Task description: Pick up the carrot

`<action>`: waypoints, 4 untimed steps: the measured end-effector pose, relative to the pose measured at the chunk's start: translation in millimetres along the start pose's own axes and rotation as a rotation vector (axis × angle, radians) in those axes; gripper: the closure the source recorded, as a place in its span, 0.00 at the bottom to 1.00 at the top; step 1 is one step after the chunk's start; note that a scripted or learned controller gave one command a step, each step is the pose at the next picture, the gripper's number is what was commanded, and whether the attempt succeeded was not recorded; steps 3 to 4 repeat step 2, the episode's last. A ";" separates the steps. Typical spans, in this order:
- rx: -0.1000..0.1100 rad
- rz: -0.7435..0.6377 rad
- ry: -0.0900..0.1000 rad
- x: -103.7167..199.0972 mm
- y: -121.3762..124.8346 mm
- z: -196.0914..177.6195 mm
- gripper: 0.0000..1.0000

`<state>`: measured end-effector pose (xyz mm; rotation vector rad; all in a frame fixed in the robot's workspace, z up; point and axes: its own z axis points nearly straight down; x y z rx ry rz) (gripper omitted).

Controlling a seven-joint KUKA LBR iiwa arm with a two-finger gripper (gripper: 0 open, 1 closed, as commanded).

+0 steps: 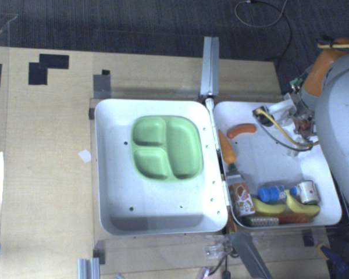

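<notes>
Against the right bin's (267, 168) left wall lies the carrot (225, 146), a sausage (242, 131) just beside it. Over that bin's far right hangs the gripper (295, 122), its state impossible to tell; it may strike the wall or grab the sausage.

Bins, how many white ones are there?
2. The left bin holds a green plate; the right bin holds the carrot. None looks hidden.

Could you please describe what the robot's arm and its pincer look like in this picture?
The arm is a thick, smooth, rounded grey casing, with an orange band above the wrist. The pincer at its end is a small, cluttered assembly of pale and dark parts, and thin grey cables loop out beneath it.
</notes>
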<state>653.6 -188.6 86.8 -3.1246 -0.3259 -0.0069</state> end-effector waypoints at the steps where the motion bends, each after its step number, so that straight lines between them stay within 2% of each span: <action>1: -0.002 -0.012 0.005 3.3 -2.3 -12.1 1.00; 2: 0.000 -0.003 0.000 5.2 -14.0 -106.1 1.00; 4: 0.000 -0.003 0.000 5.2 -14.0 -106.1 1.00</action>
